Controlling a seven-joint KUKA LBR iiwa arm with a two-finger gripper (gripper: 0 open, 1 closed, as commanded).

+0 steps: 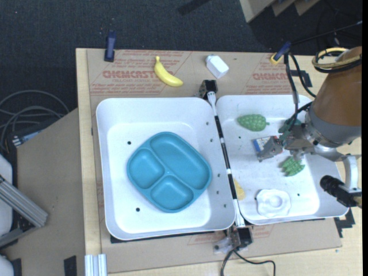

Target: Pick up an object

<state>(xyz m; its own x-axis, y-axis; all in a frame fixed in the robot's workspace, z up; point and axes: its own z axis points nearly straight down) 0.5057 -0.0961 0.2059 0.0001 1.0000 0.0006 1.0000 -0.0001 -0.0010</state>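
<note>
1. The gripper (269,149) hangs low over the middle of the right bin (328,209); whether it grips anything cannot be told, as its tip is a blur of grey and blue.
2. A green leafy toy (292,167) lies just beside the gripper, at its 4 o'clock.
3. A second green toy (252,121), oval and bumpy, lies at the gripper's 11 o'clock, near the bin's far wall.
4. A white round piece (272,202) rests at the gripper's 6 o'clock, near the bin's near wall.
5. A small yellow bit (239,193) lies at 8 o'clock, against the divider.
6. The left bin (109,154) holds a blue three-part plate (168,171), tilted in plan.
7. On the board beyond the bins, a banana (165,73) lies at the left bin's 12 o'clock, with a white block (217,66) to its right.
</note>
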